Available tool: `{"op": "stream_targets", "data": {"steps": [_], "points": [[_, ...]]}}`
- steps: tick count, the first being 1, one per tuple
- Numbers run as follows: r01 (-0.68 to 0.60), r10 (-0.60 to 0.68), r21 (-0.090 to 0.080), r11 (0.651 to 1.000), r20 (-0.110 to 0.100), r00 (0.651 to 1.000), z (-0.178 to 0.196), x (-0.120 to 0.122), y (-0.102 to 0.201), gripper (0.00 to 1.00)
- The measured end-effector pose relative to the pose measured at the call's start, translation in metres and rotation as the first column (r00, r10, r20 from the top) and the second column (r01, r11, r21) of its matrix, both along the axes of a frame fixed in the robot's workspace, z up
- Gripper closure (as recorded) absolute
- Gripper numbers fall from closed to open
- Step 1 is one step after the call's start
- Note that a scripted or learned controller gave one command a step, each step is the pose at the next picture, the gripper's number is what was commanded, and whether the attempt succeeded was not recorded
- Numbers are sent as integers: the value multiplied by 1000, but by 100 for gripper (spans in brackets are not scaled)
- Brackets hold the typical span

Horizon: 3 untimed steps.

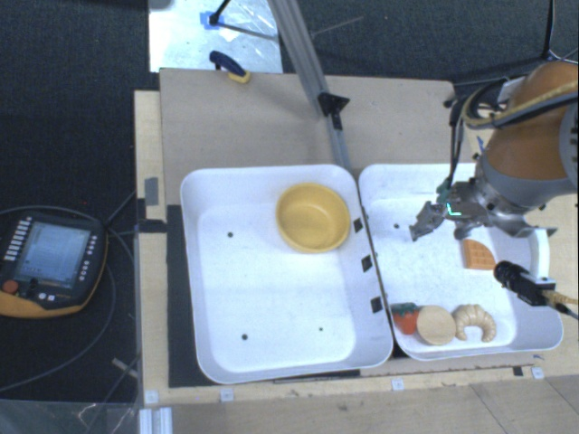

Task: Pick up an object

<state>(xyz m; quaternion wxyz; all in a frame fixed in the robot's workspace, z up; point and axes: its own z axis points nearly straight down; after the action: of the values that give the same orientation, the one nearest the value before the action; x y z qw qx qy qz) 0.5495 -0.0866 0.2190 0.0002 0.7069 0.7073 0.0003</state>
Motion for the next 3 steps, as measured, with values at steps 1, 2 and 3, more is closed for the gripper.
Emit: {"op": "stream_targets", "data": {"steps": [1, 2, 3], "points": [[0, 0, 0, 1000, 0, 1000, 0, 0, 0, 0], [1, -1, 0, 1000, -4, 1000, -53, 1, -10, 0], [1, -1, 0, 1000, -5, 1000, -113, -5, -12, 0]]}}
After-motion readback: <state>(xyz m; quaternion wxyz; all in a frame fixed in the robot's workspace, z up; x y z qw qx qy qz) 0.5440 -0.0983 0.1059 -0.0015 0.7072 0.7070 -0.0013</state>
